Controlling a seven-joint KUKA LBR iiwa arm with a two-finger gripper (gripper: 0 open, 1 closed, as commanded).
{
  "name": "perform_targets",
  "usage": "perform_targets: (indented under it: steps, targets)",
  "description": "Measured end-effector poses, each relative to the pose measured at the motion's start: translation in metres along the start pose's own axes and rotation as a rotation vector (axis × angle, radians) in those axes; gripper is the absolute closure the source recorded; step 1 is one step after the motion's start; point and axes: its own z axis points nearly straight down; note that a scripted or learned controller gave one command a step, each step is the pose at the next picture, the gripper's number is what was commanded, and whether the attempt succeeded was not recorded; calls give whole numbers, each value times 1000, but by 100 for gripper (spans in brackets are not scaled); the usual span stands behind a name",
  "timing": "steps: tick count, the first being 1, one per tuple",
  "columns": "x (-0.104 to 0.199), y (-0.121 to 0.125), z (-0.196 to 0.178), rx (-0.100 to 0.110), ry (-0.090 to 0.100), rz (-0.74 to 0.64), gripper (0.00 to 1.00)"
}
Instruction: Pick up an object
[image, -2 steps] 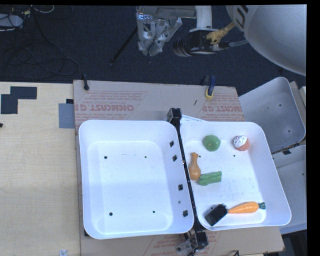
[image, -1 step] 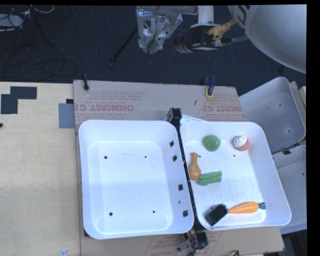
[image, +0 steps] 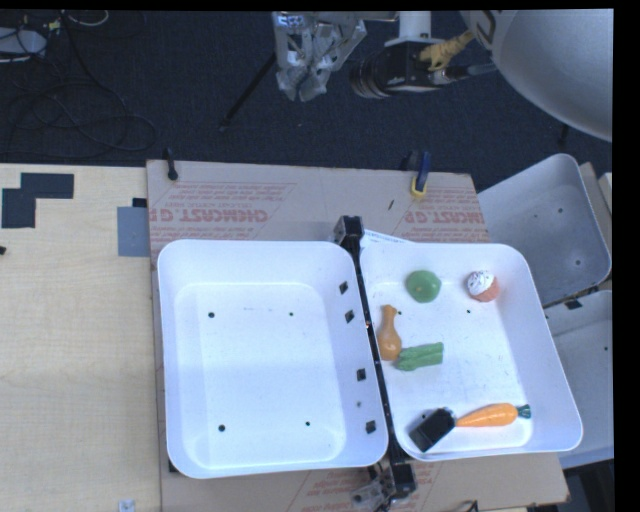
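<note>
Closest to the lens, a black block (image: 432, 429) lies at the front edge of the right bin (image: 500, 345), tilted, with one end touching the blunt end of a toy carrot (image: 487, 416). The carrot lies nearly level, its green tip pointing right. Further back, a green lumpy piece (image: 418, 356) rests near the divide between the bins, touching an orange gourd-shaped toy (image: 388, 335) that stands just left of it. Behind these, a round green ball (image: 423, 286) sits apart from a white-and-orange ball (image: 482, 285) near the bin's far right corner. The left bin (image: 250, 370) lies beside it, joined by black clips (image: 348, 232). Both bins rest on a cardboard sheet (image: 250, 205) with red print, held by a blue-and-yellow clamp (image: 420, 176) on a pale wooden bench (image: 70, 350). The gripper (image: 305, 60) hangs at the top over the dark floor, well apart from both bins; whether it is open or closed cannot be told.
</note>
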Motion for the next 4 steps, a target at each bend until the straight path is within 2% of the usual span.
perform_targets:
  steps: [2, 4]
  targets:
    - [4, 0, -18, -7, 1, -11, 100]
    - [8, 1, -37, -28, 5, -21, 100]
